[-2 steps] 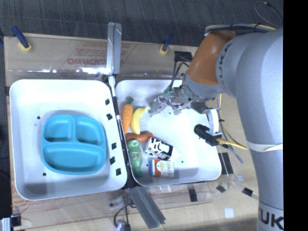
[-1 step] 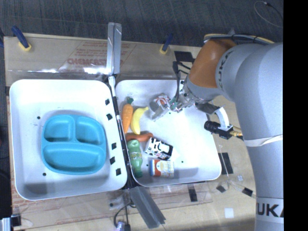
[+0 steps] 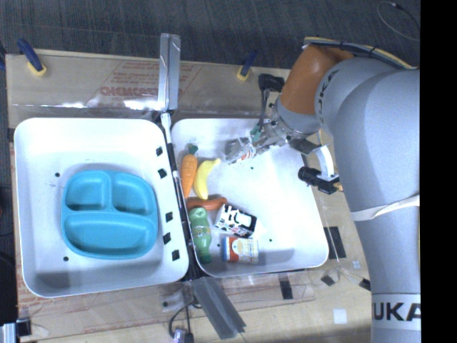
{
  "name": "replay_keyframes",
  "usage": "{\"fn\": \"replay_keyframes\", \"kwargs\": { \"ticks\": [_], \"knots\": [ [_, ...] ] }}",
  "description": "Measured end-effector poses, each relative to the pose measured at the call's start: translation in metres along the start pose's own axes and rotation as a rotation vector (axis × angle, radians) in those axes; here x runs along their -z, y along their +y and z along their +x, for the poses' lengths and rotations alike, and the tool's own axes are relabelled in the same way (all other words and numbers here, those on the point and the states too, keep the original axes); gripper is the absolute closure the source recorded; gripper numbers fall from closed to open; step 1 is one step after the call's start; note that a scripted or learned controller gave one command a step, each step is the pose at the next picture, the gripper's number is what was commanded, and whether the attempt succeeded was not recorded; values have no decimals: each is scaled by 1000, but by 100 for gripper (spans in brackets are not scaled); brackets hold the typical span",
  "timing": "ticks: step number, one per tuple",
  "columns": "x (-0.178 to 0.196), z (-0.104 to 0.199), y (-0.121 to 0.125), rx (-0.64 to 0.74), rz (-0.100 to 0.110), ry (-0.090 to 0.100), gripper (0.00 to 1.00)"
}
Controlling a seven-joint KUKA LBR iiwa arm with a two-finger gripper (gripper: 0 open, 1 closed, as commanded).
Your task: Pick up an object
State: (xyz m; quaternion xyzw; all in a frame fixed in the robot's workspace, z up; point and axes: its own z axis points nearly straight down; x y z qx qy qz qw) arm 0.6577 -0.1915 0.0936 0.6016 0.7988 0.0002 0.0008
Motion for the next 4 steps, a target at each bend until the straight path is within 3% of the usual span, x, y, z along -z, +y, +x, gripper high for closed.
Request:
{"fn": "replay_keyframes", "kwargs": {
  "ticks": [1, 2, 3, 4],
  "knots": [
    [12, 1, 2, 7, -2, -2, 100],
    [110, 60, 17, -48, 1, 1, 100],
    [156, 123, 27, -165, 2, 1, 100],
    [252, 104, 29, -232, 2, 0, 100]
  ]
}}
